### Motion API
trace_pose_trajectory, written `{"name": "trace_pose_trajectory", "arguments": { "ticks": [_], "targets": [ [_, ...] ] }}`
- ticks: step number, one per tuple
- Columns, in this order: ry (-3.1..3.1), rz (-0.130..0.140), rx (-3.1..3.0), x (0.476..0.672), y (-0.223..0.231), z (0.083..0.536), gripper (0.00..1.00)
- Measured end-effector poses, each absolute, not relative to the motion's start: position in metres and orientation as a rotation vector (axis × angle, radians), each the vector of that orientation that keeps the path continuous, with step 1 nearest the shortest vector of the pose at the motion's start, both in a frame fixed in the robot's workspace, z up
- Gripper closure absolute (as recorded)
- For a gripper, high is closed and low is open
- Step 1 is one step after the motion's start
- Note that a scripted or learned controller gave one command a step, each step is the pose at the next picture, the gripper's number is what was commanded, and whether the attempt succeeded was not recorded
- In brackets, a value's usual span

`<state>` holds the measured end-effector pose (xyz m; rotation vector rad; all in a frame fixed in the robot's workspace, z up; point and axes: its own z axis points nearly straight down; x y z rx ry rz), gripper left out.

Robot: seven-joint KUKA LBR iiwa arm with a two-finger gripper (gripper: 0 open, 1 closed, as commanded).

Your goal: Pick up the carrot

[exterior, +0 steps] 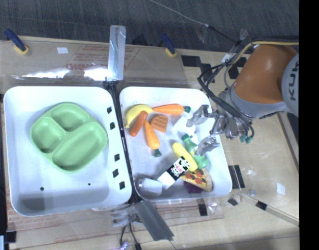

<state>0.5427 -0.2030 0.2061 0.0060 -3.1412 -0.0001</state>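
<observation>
Your gripper [204,128] hangs over the right bin's [149,94] right rim, jaws apart, gripping nothing; carrot [168,109] lies far-side, near the banana [134,113].

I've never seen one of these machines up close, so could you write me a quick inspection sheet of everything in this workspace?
Surface: wooden bench bearing two shallow white bins; the right bin holds the toys.
Job's things: three orange toy carrots in the right bin, one along the top, two lower down.
Clutter: yellow toy banana, orange waffle-like piece, pizza slice toy, black-and-white cow-pattern carton; green divided plate in the left bin.
Grippers: tool above the right bin's right side, open, holding nothing.
Cables: black cables looped beside the grey arm with orange band.
Surroundings: blue clamps, dark carpet.
</observation>
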Motion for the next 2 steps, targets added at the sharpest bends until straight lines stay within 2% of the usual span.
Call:
{"name": "trace_pose_trajectory", "arguments": {
  "ticks": [1, 2],
  "targets": [
    [-3.127, -0.004, -0.241, 0.586, -0.116, 0.117, 0.0],
    [-3.116, -0.001, -0.411, 0.564, -0.095, 0.092, 0.0]
  ]
}}
